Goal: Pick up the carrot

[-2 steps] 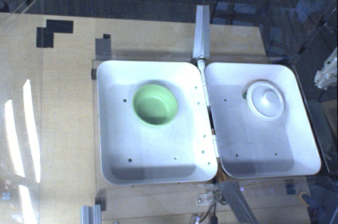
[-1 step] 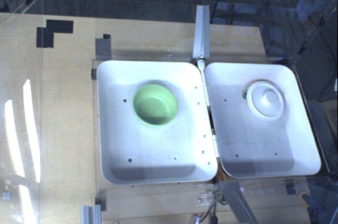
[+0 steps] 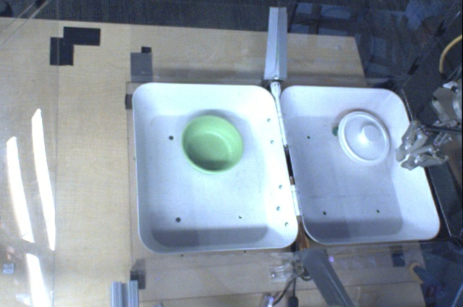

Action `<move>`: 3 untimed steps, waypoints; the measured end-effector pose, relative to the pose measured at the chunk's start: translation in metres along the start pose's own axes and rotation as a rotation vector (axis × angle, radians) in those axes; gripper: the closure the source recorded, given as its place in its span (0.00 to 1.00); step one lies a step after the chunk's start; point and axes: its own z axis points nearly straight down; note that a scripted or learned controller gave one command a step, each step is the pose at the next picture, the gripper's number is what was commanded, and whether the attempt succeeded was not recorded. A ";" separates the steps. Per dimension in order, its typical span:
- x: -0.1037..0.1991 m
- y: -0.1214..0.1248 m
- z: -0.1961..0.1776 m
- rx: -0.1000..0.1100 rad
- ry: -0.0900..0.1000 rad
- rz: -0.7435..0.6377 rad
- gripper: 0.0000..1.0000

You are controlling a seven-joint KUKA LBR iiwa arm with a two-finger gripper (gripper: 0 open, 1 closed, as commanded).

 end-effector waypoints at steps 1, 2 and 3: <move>0.006 -0.023 -0.089 0.011 -0.009 -0.510 1.00; 0.029 -0.014 -0.120 0.015 -0.008 -0.856 1.00; 0.031 -0.012 -0.073 0.003 -0.002 -1.187 1.00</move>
